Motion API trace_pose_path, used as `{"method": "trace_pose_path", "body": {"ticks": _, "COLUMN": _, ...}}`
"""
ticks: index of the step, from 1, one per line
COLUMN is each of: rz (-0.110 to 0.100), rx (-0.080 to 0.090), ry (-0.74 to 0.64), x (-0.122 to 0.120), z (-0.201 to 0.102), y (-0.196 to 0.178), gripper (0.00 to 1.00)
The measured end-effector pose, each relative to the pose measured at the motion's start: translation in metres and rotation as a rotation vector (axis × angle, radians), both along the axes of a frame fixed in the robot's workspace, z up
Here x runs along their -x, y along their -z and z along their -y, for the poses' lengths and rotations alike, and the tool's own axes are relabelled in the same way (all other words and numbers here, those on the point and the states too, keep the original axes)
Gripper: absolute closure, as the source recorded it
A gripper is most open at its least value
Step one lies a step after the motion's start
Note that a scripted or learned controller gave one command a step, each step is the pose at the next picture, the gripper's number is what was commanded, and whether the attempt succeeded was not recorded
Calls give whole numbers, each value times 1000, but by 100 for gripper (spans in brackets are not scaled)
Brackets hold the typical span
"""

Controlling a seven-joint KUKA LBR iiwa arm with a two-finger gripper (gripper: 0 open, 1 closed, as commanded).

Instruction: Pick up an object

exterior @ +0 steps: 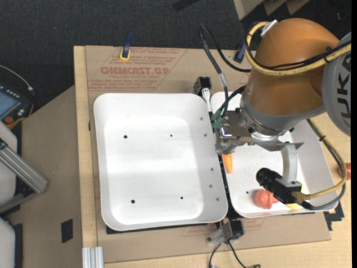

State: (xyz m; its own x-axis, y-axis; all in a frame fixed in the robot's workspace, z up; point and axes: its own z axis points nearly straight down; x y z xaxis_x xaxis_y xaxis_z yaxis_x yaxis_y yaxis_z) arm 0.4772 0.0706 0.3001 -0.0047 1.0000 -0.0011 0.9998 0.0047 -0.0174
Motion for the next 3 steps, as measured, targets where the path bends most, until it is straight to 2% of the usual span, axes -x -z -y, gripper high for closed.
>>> {"method": "trace_pose_path", "body": {"ticks": 1, "rz": 20, "rx": -2, "ry": 7, "x": -3, "z": 3, "y": -19, "gripper": 100}}
{"method": "trace_pose_path", "body": {"ticks": 2, "rz": 21, "rx": -2, "ry": 9, "x": -3, "z": 3, "y": -29, "gripper": 100}}
{"method": "trace_pose_path", "body": {"ticks": 3, "rz": 31, "rx": -3, "ry": 5, "x": -3, "z": 16, "y": -130, "gripper": 100}}
